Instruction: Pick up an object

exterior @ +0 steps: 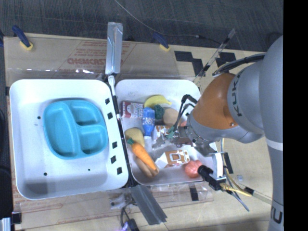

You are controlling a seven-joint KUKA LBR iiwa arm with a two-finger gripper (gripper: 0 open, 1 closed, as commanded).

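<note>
Right bin, gripper low among cluttered toy food; pick not yet confirmed.

Finger spread: cannot tell, tips lost against clutter and arm's orange wrist; nothing visibly held between them. Candidate objects, all in right bin: carrot, orange, tapered, lying near left wall; banana, yellow, curved, at far side; blue bottle, upright or leaning, just left of gripper; tan egg-shaped piece beside it; printed carton flat on floor toward near side; pink rounded piece at near right corner. Left bin holding blue divided tray, well apart from gripper. Risks, judged: crowded items touching one another, so closing likely to nudge neighbours or pinch two at once; smooth rounded pieces liable to squirt out; flat carton hard to get under.
</note>
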